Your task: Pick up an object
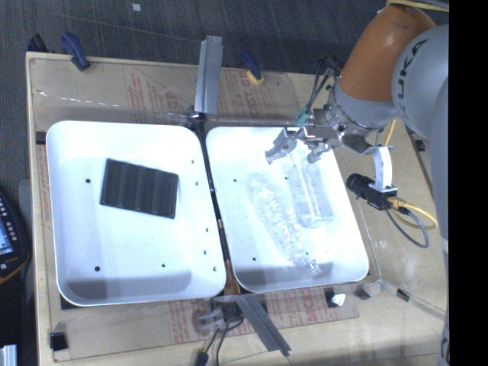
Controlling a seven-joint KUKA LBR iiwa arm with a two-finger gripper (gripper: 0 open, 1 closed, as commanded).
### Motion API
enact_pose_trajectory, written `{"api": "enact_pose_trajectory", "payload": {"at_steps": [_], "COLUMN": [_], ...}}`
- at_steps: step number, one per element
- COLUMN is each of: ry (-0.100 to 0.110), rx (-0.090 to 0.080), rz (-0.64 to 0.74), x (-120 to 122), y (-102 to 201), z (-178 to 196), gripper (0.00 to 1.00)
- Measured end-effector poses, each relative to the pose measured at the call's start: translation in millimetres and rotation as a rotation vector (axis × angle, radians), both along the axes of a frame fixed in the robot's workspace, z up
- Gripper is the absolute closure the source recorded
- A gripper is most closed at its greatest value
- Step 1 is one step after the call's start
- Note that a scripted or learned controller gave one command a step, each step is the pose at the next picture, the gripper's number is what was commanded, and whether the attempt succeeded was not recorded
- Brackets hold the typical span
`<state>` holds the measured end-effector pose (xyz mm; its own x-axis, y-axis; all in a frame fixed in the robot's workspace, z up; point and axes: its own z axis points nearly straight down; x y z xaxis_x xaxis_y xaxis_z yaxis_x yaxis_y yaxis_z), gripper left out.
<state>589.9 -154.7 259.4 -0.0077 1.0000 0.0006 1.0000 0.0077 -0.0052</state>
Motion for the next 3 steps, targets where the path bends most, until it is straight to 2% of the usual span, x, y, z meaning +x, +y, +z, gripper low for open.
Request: {"api": "enact_pose_trajectory", "payload": {"at_steps": [1, 2, 3], "ry": [0.003, 0.001, -0.006], "rx": [0.001, -0.001, -0.002], "rz": [0.005, -0.088, 0.079], "x": [0.4, -46.8, -56.4], "y": [1.0, 46.7, -11.0], "z": [9.4, -70.5, 38.1], "gripper": [1.00, 1.00, 1.00]}}
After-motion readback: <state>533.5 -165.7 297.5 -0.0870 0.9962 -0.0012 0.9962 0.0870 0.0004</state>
